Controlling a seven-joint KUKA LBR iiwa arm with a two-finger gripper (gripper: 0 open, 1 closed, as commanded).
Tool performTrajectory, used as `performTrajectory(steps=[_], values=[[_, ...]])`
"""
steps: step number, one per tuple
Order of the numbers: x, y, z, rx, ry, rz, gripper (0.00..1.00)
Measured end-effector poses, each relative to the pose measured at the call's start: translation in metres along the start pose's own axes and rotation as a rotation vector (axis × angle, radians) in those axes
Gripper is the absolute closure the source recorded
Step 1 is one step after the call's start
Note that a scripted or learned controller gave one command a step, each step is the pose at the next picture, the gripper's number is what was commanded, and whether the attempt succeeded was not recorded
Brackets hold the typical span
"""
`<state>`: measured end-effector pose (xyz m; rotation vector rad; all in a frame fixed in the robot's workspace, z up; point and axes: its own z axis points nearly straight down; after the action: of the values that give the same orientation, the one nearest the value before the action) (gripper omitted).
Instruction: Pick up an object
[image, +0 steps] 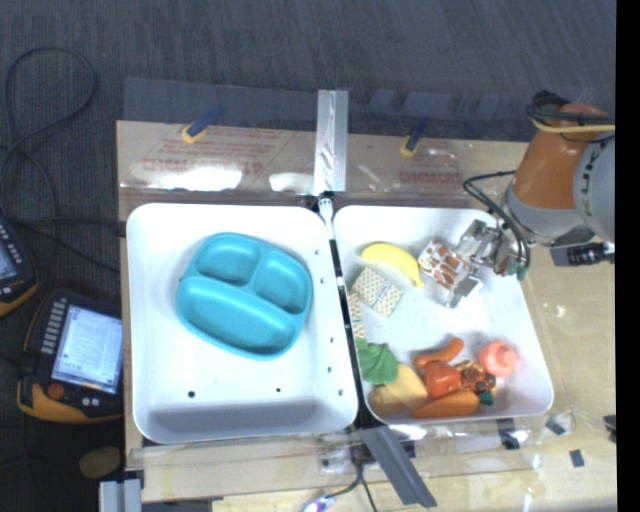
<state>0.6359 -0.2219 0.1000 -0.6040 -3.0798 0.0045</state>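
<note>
I see the gripper (470, 262) low in the right bin (530, 340), far-right part, metal fingers around a small red-and-white patterned block (440, 263); the block sits between them, so it looks clamped, gap just block-wide. Just left of it lie a smooth curved yellow banana (392, 262) and a flat checkered cracker (377, 291); glossy plastic food is piled near: green leaf (375, 360), orange carrot (447, 404), pink round piece (499, 357). The left bin (150, 330) holds a smooth blue three-section plate (243, 293).
</note>
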Motion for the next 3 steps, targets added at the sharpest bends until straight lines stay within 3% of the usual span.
performTrajectory(steps=[1, 2, 3], values=[[-0.0071, 0.0032, 0.0121, -0.006, -0.009, 0.470, 0.00], [-0.0072, 0.0032, 0.0120, -0.005, -0.009, 0.470, 0.00], [-0.0079, 0.0024, 0.0043, 0.000, -0.011, 0.468, 1.00]])
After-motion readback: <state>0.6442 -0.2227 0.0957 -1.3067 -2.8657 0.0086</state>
